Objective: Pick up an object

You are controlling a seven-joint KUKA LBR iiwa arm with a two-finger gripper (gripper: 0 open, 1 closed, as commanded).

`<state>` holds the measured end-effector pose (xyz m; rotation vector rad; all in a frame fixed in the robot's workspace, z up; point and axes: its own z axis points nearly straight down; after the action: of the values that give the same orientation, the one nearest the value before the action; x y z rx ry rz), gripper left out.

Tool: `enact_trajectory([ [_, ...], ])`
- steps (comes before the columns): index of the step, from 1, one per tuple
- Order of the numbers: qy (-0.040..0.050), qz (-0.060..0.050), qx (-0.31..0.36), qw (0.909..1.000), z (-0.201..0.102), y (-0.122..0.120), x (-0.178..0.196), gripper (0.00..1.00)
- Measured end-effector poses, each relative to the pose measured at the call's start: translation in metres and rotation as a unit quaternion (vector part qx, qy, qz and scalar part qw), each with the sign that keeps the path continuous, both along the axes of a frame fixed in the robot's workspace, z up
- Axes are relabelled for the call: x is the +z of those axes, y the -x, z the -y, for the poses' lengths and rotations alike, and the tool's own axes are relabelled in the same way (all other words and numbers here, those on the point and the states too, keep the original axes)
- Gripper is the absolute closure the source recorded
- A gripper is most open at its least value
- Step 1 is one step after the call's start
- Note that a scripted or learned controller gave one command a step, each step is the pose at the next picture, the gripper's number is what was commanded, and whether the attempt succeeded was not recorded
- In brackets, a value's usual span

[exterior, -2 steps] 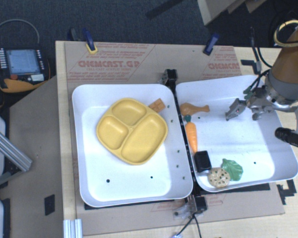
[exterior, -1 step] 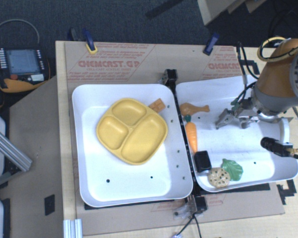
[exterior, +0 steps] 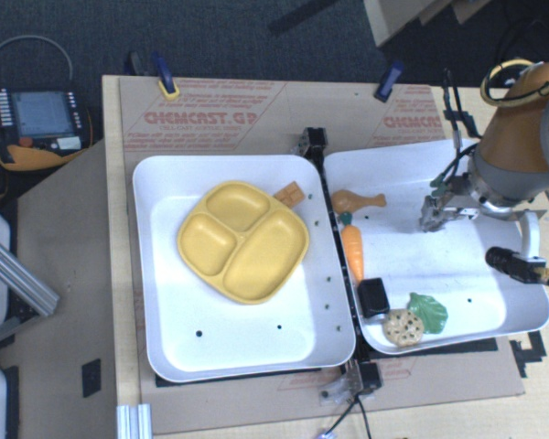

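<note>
Carrot (exterior: 351,253) (orange) lies lengthwise along right bin's (exterior: 494,167) left wall; fingers (exterior: 436,216) state: cannot tell.

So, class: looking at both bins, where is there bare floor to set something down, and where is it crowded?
Free: the left bin floor below and left of the yellow plate; the right bin middle, between the gripper and the green piece. Crowded: the right bin's left edge, with drumstick, carrot, black block, cookie.
</note>
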<state>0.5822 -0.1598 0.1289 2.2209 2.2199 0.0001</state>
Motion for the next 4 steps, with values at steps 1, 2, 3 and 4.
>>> enact_trajectory([
  [1, 0.0006, 0.002, 0.0, 1.0, 0.0, 0.007, 0.06, 1.0],
  [2, 0.0003, 0.001, 0.0, 1.0, 0.0, 0.006, 0.077, 1.0],
  [3, -0.001, 0.0, 0.003, 1.0, -0.047, 0.007, 0.089, 1.0],
  [4, -0.0013, -0.002, 0.003, 1.0, -0.102, 0.007, 0.081, 1.0],
])
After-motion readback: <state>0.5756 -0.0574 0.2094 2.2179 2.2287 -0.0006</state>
